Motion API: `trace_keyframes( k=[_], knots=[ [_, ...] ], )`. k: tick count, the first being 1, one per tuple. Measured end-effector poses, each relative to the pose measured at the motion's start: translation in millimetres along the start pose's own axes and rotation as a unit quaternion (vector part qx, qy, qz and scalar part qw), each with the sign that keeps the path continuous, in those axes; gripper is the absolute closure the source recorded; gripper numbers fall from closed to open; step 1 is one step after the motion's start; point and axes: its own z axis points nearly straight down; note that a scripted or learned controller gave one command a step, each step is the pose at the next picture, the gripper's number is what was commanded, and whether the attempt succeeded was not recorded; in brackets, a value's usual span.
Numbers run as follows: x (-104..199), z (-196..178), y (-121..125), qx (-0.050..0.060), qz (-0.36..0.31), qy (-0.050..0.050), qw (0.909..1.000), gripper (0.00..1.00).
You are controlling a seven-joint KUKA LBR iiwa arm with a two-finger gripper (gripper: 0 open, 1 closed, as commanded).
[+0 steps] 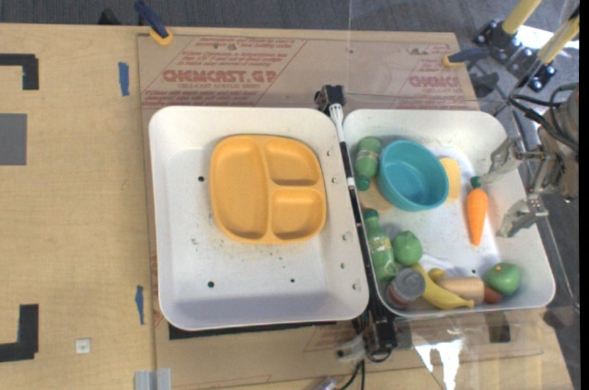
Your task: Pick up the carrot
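Lying upright in right bin: carrot, beside blue bowl. Hovering just right of it: gripper, fingers spread wide, holding nothing. Risking closure on air, or nudging carrot toward bowl.

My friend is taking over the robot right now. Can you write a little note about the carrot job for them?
End effector: at the right edge of the right bin, fingers spread, nothing between them.
Carrot: lying on the bin floor just left of the end effector, right of the blue bowl, green top pointing away from the camera.
Done: carrot not gripped or lifted.
Left: close on the carrot and lift it.
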Motion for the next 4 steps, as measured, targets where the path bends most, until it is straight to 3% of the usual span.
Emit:
trace_keyframes(
  k=[1,2,3,4],
  knots=[
    [-36.5,156.1,-19.1,-0.002,0.037,0.006,0.9993,0.00],
    [-43.0,138.4,-19.3,0.001,0.036,-0.004,0.9993,1.00],
    [-4.9,162.0,-14.8,0.001,-0.189,-0.006,0.9819,1.00],
    [-9.3,95.1,24.6,0.000,-0.055,-0.003,0.9985,1.00]
  ],
)
